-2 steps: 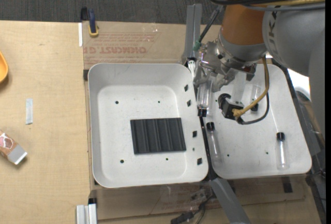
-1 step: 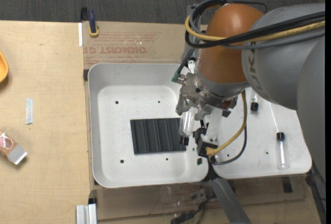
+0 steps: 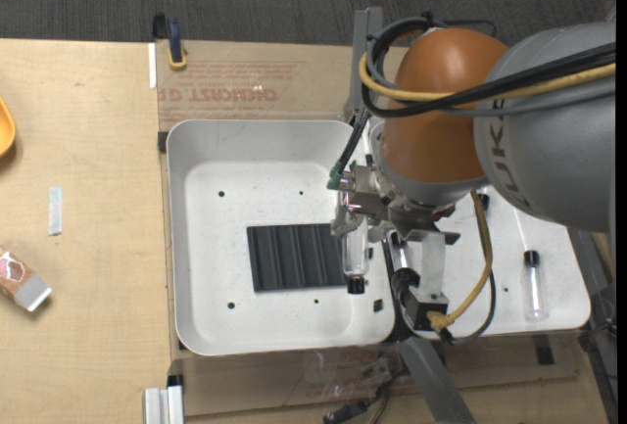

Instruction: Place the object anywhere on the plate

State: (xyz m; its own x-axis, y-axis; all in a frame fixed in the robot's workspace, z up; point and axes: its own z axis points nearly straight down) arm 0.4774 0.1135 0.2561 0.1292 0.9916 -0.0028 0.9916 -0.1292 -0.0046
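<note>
Hanging just under the gripper (image 3: 355, 234), centre frame: a clear black-capped tube (image 3: 355, 258), over the right edge of the ribbed dark plate (image 3: 289, 256) in the left bin (image 3: 196, 216). Cannot tell whether the jaws are clenched or released. Probably light, stiff, smooth and prone to rolling, possibly breakable; best pinched mid-barrel, across its width.
</note>
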